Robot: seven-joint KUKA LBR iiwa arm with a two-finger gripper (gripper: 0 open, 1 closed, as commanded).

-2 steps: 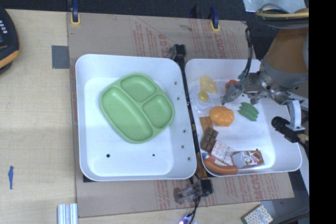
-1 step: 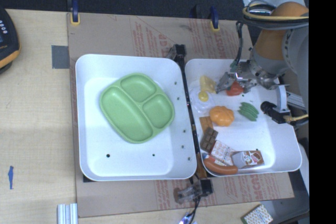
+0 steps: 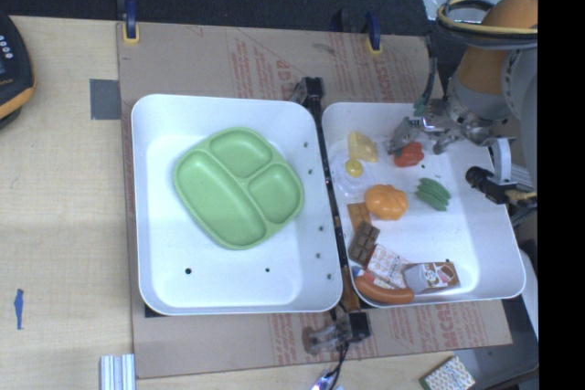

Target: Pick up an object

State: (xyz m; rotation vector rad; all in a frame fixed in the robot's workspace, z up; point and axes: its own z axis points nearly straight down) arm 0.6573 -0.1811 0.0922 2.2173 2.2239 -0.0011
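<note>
Camera view: my gripper [image 3: 422, 134] hangs over the right bin [image 3: 489, 265], just above a red toy [image 3: 409, 154]; finger state unclear.

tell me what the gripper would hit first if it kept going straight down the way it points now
Most likely the small red toy food piece: the gripper points down into the right white bin with that piece right at its fingertips. Depth is hard to judge from this slant, so it may land on the bin floor beside it.
</note>
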